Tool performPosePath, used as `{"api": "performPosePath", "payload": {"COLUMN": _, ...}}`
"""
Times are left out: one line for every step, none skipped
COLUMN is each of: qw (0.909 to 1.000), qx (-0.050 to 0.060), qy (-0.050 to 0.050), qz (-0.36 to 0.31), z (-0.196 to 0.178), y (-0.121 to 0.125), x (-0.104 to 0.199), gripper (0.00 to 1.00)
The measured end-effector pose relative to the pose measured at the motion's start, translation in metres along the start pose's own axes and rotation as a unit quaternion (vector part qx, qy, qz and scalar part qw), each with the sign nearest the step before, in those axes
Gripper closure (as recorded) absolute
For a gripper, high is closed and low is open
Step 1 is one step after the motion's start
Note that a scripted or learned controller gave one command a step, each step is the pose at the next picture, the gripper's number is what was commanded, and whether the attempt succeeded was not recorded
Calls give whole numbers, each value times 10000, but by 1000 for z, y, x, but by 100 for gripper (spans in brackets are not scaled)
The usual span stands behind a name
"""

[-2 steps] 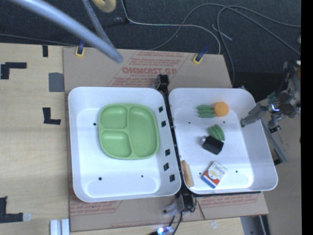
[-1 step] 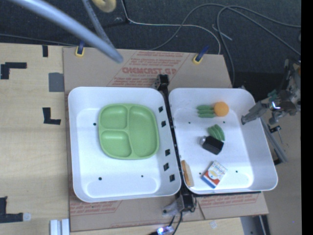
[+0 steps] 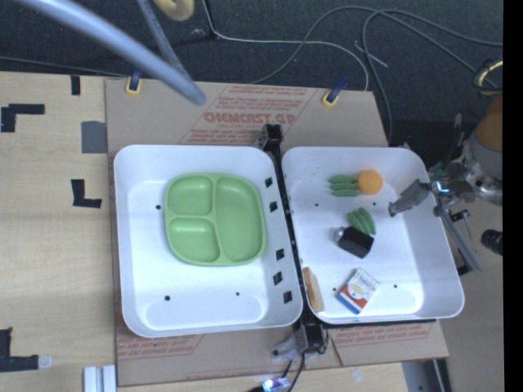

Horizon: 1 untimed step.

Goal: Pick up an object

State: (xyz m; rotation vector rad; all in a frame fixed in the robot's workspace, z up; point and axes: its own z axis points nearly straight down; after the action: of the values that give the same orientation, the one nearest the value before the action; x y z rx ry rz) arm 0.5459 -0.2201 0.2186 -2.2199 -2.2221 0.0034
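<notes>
Hanging over the right edge of the right bin [image 3: 425,243], my gripper [image 3: 425,193] sits above the rim with one grey finger [image 3: 406,198] slanting down and left toward the bin floor. I cannot tell how far my fingers stand apart, since the wrist is small and blurred from this angle, and I see nothing between them.

Inside the right bin, near its far wall, an orange ball [image 3: 369,181] touches a green piece [image 3: 344,186] on its left. Nearer the middle, a second green piece [image 3: 361,220] lies just beside a black block [image 3: 354,241], which sits slightly nearer the camera and to the left. All four are to the left of my finger, apart from it. Toward the near wall, a small box [image 3: 357,290] with white, red and blue faces lies tilted on the floor. A thin tan strip [image 3: 312,288] rests along the left wall close to the divider [image 3: 279,219].

The left bin [image 3: 135,243] holds a green tray [image 3: 216,219] with three compartments, lying flat at its middle.

Both bins rest on a cardboard sheet [image 3: 245,109] with red print, on a pale wooden bench [image 3: 45,243]. Thin cables [image 3: 343,23] trail across the dark floor beyond the bench.
</notes>
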Motion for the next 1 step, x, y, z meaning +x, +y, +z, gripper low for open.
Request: {"api": "performPosePath", "payload": {"qw": 10000, "qx": 13, "qy": 7, "qz": -1, "z": 63, "y": -1, "x": 4, "gripper": 0}}
